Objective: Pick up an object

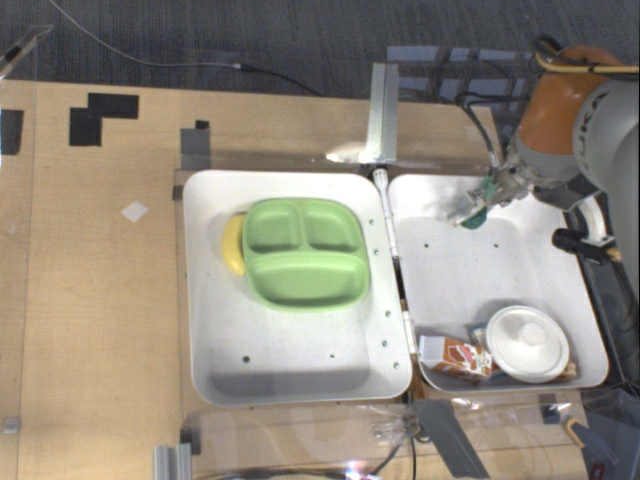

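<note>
Poised at the right bin's (pixel 560 298) twelve-o'clock edge, jaw state impossible to tell, with gripper (pixel 478 211) well apart from the white bowl (pixel 526 342) at five o'clock, beside a snack packet (pixel 458 356) lying lengthwise three-to-nine.

The wooden surface (pixel 90 298) carries two shallow white bins side by side. Taking the left bin (pixel 290 373) as landmark, the right bin (pixel 480 278) sits just beside it, their rims meeting along a metal divider (pixel 383 128). Black tape patches (pixel 100 118) lie on the surface beyond the left bin's far left corner. A thin cable (pixel 150 60) trails over the dark carpet (pixel 250 13) behind it.
</note>
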Motion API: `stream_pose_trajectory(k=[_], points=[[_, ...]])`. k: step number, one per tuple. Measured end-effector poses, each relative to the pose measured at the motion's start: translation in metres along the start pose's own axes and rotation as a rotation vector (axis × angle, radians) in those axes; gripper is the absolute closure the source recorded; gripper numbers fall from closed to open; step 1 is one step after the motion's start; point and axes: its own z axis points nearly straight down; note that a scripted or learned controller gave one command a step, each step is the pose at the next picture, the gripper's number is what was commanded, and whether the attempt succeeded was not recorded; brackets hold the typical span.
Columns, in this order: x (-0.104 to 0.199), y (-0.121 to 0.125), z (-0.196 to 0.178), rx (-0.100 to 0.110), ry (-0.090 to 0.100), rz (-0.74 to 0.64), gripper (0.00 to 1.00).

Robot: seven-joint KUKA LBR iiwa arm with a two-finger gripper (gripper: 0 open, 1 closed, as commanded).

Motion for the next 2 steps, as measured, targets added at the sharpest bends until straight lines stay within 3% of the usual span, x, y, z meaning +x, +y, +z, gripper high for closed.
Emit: stream_pose_trajectory(k=[1,2], points=[[-0.001,0.003,-0.014,-0.007,-0.006,-0.005,1.00],[0.098,0.042,-0.085,0.003,0.012,0.035,1.00]])
